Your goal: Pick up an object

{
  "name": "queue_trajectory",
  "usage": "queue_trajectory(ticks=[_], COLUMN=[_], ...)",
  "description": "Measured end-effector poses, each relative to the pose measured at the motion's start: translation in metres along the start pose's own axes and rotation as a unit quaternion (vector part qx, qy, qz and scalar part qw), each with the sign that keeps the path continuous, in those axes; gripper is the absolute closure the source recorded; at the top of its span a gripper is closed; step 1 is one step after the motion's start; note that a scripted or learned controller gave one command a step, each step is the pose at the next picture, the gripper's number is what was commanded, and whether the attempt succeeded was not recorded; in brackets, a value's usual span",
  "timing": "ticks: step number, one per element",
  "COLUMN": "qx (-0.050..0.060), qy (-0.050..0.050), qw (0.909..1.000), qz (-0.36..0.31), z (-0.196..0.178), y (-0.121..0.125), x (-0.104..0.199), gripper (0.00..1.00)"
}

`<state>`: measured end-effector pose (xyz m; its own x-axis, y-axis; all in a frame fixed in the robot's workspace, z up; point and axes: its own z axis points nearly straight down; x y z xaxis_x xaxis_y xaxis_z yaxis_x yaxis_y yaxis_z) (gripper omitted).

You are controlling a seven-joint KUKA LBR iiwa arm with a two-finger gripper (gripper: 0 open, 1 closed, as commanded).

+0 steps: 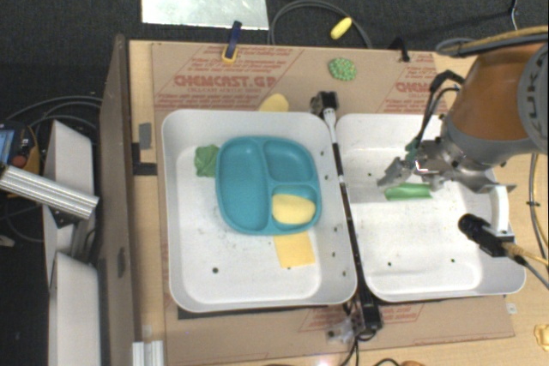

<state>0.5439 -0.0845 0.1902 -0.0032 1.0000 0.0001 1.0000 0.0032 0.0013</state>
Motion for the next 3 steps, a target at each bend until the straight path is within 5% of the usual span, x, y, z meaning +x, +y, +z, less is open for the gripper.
queue_trajectory(ticks=[1,2,3], qx=[0.001,-0.002,-0.007], qy=[-0.001,0.0,0.003], qw=[1.0,1.0,0.9999], qz=[0.001,0.0,-0.007], z=[0.111,0.095,-0.034], y=[0.037,0.039,0.038], x=[-0.038,-0.036,0.085], gripper=[0.0,1.0,1.0])
